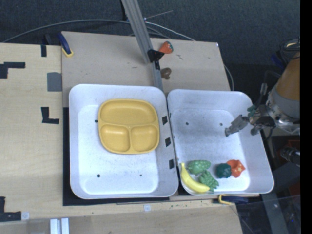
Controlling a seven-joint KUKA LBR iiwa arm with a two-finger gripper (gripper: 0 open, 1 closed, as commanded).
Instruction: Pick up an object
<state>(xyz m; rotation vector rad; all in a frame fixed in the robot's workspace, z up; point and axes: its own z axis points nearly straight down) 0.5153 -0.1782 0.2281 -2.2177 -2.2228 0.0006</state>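
my claw [242, 125] hung at the right bin [204, 101] rim, grip state unclear; toys clustered w/ banana [191, 182] in the near corner.

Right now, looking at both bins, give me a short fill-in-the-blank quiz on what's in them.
1. The yellow divided plate lies in the ____ bin.
2. The banana lies along the right bin's ____ edge.
3. The plate has ____ compartments.
4. The hand hovers over the ____ bin.

Missing words: left; near; three; right
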